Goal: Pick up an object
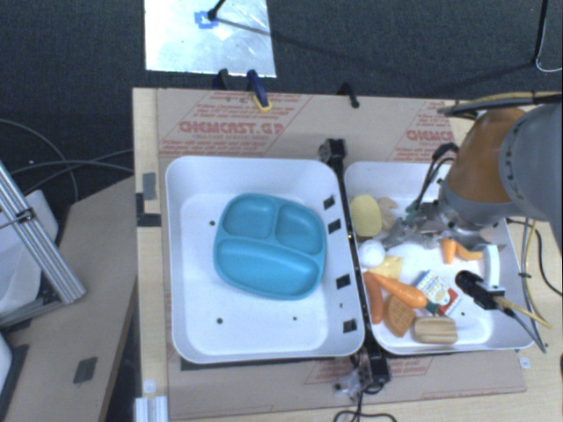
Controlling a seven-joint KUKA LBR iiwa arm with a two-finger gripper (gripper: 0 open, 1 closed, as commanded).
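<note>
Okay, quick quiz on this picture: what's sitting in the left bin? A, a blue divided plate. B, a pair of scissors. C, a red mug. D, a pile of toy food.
A: the left bin holds a blue divided plate, while the toy food, such as the carrot, lies in the right bin.

Red lettering "CHEMCAST GP" is printed on the brown board (237, 121) under the bins, upper centre of frame; a partial repeat at upper right is not fully legible.
</note>
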